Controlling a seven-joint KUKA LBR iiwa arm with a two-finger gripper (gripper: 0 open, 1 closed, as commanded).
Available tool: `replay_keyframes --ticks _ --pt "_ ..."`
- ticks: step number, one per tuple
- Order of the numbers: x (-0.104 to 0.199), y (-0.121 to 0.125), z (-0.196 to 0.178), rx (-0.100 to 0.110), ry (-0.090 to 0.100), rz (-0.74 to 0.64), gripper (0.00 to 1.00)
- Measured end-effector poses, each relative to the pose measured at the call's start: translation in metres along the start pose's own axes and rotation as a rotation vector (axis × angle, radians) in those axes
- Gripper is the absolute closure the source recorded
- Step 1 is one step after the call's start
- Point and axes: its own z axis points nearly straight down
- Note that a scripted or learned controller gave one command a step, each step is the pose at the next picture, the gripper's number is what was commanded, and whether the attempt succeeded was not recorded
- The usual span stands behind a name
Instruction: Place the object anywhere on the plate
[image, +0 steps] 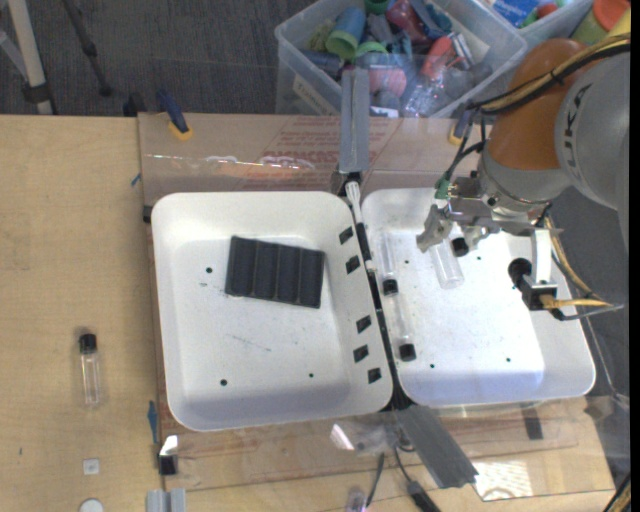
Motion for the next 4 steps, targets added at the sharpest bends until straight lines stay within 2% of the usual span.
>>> replay_keyframes --ticks 1,2,3,4 --pt "0.044 -0.080 -0.034 0.003 0.002 0.094 1.00" --pt "0.073 -0.125 0.014 0.006 0.001 0.402 1.00" --pt "0.096 -0.086 -0.091 0.001 0.000 0.383 1.00" --pt "0.149 -0.102 -0.039 0.004 0.000 0.380 1.00"
